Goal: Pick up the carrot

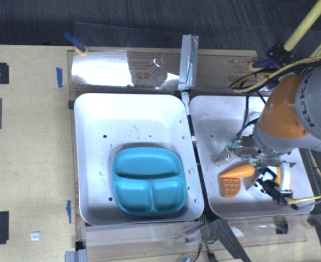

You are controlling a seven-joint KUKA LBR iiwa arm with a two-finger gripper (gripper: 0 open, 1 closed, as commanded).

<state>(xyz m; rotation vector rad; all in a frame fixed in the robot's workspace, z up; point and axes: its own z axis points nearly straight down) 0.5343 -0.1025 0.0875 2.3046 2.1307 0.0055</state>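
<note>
Two white bins sit side by side on the desk: the left bin holds a blue divided tray toward its near edge, and the right bin holds the carrot w/ a small orange waffle-like block touching it just in front. Arm's hand is low in the right bin, right at the carrot's thick end, but can't tell if its fingers are apart or together, or if it's actually clamped on the carrot.
</note>
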